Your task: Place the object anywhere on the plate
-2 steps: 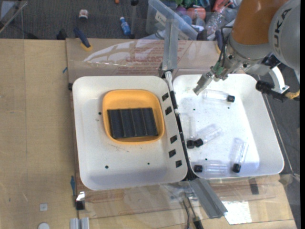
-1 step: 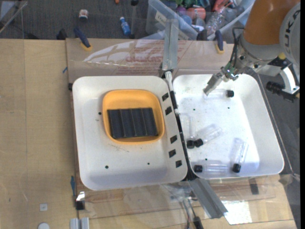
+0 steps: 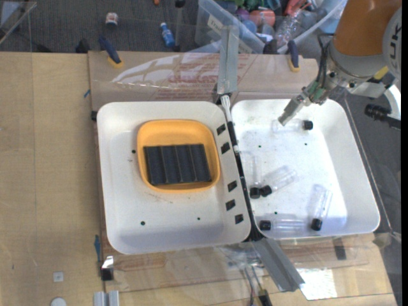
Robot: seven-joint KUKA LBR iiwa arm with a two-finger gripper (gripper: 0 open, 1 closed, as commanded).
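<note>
An orange plate (image 3: 178,129) lies in the left bin (image 3: 118,190) with a dark ribbed block (image 3: 178,164) on it. In the right bin (image 3: 357,171) lie three clear plastic tubes with black caps: one (image 3: 278,177) near the divider, one (image 3: 320,203) towards the front right, and one (image 3: 285,223) along the front wall. A small black cap (image 3: 308,125) sits near the back. My gripper (image 3: 288,115) hangs over the back of the right bin, just left of that cap, slanting down to the left. Whether anything is in it is unclear.
A metal divider bar (image 3: 226,75) runs between the two bins. Behind the bench stands a clear tub of coloured toys (image 3: 268,5). The grey arm with its orange band (image 3: 366,18) comes in from the upper right.
</note>
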